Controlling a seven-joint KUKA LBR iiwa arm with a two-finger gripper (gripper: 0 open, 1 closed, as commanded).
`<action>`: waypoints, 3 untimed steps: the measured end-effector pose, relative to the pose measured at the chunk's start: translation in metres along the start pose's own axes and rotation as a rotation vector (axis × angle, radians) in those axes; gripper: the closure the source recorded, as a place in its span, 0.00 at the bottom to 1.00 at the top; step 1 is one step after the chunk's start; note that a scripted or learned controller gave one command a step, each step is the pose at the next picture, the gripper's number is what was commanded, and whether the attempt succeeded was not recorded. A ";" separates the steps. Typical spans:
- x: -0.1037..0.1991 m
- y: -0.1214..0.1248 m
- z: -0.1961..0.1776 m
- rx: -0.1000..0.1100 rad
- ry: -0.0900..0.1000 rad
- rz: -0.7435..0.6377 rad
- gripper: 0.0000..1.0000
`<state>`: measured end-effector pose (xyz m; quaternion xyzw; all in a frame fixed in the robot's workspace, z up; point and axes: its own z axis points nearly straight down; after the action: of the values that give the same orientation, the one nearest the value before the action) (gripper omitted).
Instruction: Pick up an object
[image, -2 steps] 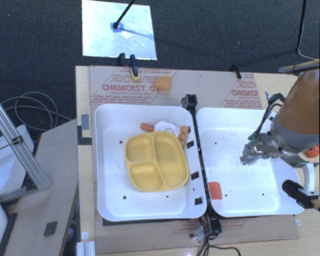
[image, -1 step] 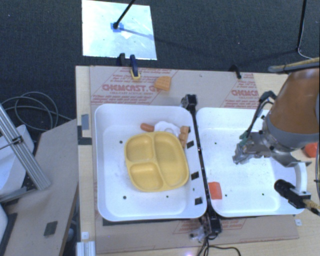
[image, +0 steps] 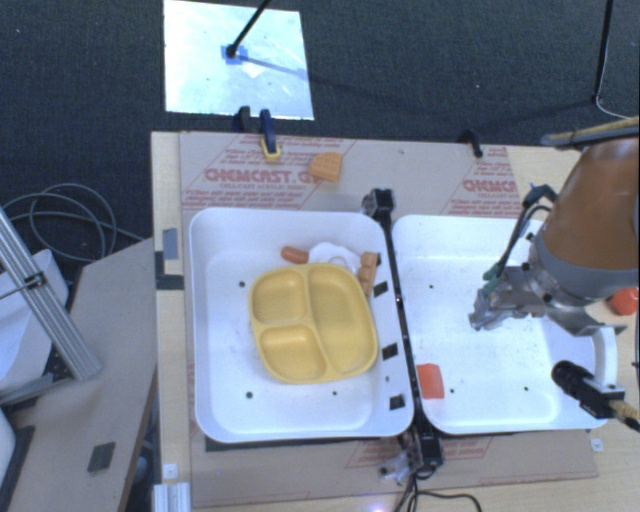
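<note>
From the overhead camera, we see the grey two-finger gripper (image: 487, 312) low over the right shallow white bin (image: 470, 400); whether its jaws are open or closed we cannot tell. The small orange-red block (image: 429, 380) lies in that bin's near-left corner, apart from the gripper. We should centre over it before descending.

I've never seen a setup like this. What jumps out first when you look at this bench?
The big yellow plastic tray with three compartments catches the eye first, lying in the middle of the left white bin. Next is the grey arm with its orange band reaching in from the right, its pincer over the right white bin. A small orange-red block lies at that bin's near-left corner.
</note>
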<state>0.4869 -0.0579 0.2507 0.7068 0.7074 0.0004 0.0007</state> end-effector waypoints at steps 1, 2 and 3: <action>0.020 0.001 -0.003 -0.001 0.001 -0.007 1.00; 0.011 0.000 -0.004 0.000 0.001 -0.001 1.00; -0.013 0.004 0.010 0.001 -0.001 0.002 1.00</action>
<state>0.4910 -0.0709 0.2406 0.7073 0.7069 -0.0004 0.0004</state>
